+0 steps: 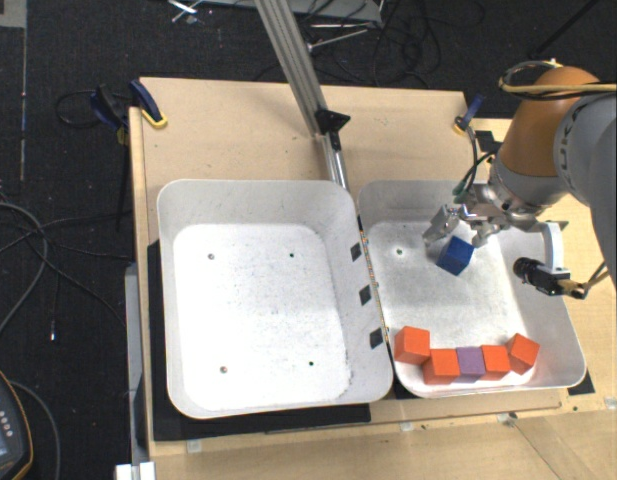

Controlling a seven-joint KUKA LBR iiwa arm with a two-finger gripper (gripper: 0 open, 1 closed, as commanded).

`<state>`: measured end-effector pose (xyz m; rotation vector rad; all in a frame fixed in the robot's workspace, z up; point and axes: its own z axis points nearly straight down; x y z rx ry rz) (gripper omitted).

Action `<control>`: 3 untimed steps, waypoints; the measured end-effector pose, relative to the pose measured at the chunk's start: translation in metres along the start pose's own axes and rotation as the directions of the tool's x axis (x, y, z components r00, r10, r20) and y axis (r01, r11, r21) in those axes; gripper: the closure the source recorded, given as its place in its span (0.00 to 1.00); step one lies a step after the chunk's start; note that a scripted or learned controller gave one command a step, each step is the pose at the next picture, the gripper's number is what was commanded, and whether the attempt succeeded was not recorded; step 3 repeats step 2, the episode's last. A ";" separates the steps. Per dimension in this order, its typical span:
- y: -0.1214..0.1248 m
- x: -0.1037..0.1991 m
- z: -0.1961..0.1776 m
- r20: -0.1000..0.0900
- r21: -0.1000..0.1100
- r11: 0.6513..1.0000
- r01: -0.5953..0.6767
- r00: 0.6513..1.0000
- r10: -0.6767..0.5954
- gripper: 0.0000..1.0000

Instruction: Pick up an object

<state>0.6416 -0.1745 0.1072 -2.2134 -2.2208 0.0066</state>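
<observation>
A blue block (455, 256) hangs above the floor of the right bin (488, 303), tilted, with my gripper (458, 230) shut on its top between the two silver fingers. The grey arm with its orange band (536, 133) reaches in from the right, over the bin's upper right part. Along the bin's near wall lies a row of blocks: an orange one (412, 344), another orange one (443, 365), a purple one (470, 361), an orange one (495, 360) and an orange one (524, 352).
The left bin (253, 298) sits beside the right one, sharing a middle wall with black clips. A metal pole (293, 53) slants down to the bench's back between the bins. Clamps sit at the bench's back corners.
</observation>
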 end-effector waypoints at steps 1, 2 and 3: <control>-0.063 -0.016 -0.137 0.005 -0.015 1.000 -0.005 1.000 0.005 0.00; 0.001 -0.022 -0.012 0.002 -0.004 1.000 0.000 1.000 0.000 0.00; 0.001 -0.022 -0.012 0.002 -0.004 1.000 0.000 1.000 0.000 0.00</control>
